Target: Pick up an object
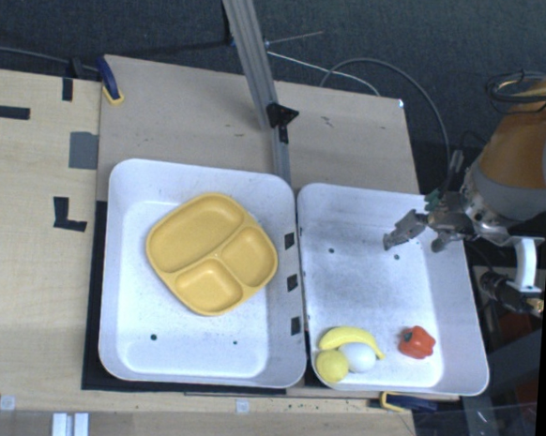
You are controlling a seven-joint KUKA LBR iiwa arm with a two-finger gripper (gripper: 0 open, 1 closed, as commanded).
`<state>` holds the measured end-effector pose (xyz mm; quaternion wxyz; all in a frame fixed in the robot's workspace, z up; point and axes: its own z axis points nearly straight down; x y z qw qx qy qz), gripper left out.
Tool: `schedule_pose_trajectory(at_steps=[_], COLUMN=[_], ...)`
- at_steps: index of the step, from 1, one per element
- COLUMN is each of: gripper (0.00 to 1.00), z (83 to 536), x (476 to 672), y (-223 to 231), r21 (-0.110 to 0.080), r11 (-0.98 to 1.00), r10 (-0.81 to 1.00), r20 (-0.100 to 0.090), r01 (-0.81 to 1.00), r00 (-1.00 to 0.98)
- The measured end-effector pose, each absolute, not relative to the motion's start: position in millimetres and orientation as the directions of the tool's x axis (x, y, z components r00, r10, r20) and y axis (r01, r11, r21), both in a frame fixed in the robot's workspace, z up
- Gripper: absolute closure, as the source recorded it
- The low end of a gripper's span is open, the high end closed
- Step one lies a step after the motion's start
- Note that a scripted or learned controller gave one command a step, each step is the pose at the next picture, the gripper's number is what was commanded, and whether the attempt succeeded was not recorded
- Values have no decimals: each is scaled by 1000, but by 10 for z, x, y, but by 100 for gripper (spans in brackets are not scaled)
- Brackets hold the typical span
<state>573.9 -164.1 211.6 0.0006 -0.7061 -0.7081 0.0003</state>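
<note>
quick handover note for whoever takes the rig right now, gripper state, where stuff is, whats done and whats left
Gripper: over the upper part of the right bin, nothing seen between its fingers; open or shut is unclear.
Right bin, near edge: banana, yellow round fruit and white egg-like object bunched together, red pepper-like object a bit apart to their right.
Left bin: yellow divided plate.
Done: nothing picked up yet.
Left: move to one object, grasp it and lift.

The arm reaches in from the right, its claw [405, 234] angled leftward (wrist orange-banded).
</note>
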Motion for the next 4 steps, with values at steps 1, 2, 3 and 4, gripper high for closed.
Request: schedule_pose_trajectory(at_steps=[1, 2, 3, 4], gripper=[0, 0, 0, 0], z=[2116, 1513, 946, 889], x=[5738, 5805, 5723, 5723], y=[-1641, -1610, -1518, -1515], r21=[-2, -7, -8, -1], r11=[3, 2, 2, 2], r10=[1000, 1000, 1000, 1000], r20=[1, 0, 1, -1], r01=[1000, 1000, 1000, 1000], r00=[-3, -2, -2, -2])
